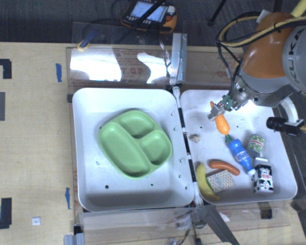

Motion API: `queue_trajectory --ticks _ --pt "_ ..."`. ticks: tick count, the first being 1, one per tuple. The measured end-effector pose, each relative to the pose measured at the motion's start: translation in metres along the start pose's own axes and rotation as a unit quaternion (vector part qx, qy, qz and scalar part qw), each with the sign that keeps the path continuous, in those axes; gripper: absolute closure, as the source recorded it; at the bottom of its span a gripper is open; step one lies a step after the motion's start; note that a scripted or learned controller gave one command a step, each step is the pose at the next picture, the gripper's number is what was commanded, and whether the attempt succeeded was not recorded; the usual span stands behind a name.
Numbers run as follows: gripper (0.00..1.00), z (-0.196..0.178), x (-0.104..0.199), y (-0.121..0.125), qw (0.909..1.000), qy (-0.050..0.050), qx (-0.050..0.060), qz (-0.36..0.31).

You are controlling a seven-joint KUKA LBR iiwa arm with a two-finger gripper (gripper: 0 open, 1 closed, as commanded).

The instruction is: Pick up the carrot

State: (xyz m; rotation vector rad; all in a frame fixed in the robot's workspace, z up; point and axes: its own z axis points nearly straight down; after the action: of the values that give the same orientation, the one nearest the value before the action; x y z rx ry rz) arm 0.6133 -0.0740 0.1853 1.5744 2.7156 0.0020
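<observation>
1. The carrot [222,123] lies in the right bin [288,188], toward its upper middle, orange with a bit of green at the lower end, angled slightly down to the right.
2. The pincer [220,108] hangs right over the carrot's upper end, reaching in from the grey arm [275,60] at the top right. From here I cannot tell whether it is wide, narrow, or gripping anything; its tips blur into the carrot's top.
3. Just below the carrot, nearly touching its lower end, sits a blue bottle [240,154], lying slantwise with a white cap at the bottom right.
4. To the right of the bottle is a small green and white packet [255,143], close beside it.
5. Below that stands a black and white carton [263,178], near the bin's lower right corner.
6. A sausage [224,166] lies across the lower middle, with a tan grater-like block [220,180] under it and a banana [203,184] against the left wall.
7. A small pale scrap [195,137] rests left of the carrot, well apart from it.
8. The left bin [86,188] holds a green divided plate [135,143], tilted across its centre.
9. Both bins rest on the desk [25,137], with a clear sheet behind them.
</observation>
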Motion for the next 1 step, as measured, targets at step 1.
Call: queue_trajectory --ticks 1 --pt "1.0 -0.0104 0.0 0.0016 1.0 -0.002 -0.002 -0.001"
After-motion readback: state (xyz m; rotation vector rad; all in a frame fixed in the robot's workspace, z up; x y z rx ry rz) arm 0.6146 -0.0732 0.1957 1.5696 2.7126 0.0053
